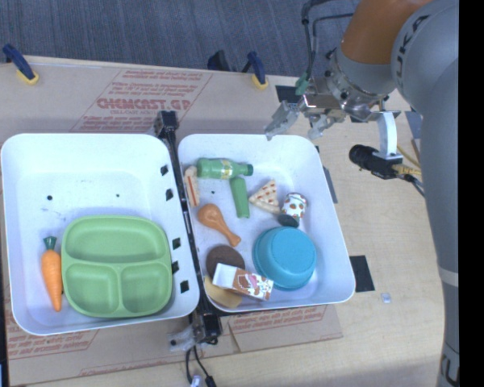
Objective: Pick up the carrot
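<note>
Carrot (52, 273) far from gripper (297, 122), left bin (32, 156), beside green plate (117, 265); cardboard-covered bench (145, 95); fingers spread, holding nothing.

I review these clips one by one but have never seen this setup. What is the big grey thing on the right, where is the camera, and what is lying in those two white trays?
The grey and orange shape is a robot arm reaching in from the right. Its two-finger gripper hangs over the far rim of the right bin, with nothing between its fingers.

One fixed camera looks down at a slant on a cardboard-covered bench.

The left bin holds a green divided plate and, beside it at the near left, the carrot, which the arm is meant to pick up. It lies far from the gripper.

The right bin holds toy food and dishes, including a blue bowl, a green bottle, a pizza slice and a drumstick.
</note>
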Robot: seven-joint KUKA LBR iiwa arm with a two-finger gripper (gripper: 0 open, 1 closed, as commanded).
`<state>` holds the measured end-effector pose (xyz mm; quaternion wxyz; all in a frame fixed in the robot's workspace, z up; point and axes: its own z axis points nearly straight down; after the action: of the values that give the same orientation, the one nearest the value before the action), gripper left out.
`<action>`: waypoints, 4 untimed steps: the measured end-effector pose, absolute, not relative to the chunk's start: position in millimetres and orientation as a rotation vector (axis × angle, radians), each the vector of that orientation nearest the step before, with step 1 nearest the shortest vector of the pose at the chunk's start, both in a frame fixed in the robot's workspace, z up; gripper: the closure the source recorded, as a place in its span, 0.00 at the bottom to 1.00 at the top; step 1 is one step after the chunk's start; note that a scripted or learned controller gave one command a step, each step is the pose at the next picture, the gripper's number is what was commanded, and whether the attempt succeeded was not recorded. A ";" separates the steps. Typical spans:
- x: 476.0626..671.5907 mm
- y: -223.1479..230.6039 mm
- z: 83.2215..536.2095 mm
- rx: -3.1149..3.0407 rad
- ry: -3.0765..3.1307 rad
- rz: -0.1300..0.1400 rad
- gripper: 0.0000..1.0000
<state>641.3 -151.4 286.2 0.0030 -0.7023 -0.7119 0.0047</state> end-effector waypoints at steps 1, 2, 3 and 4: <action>596.6 -88.7 264.0 -2.381 -2.038 0.019 0.00; 578.3 -48.3 227.1 -2.287 -2.144 0.019 0.00; 559.2 -42.0 210.1 -2.392 -2.025 0.019 0.00; 548.3 -32.7 190.3 -2.718 -1.554 0.020 0.00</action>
<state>548.3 -32.7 190.3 0.0053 -0.8680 -0.4964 0.0063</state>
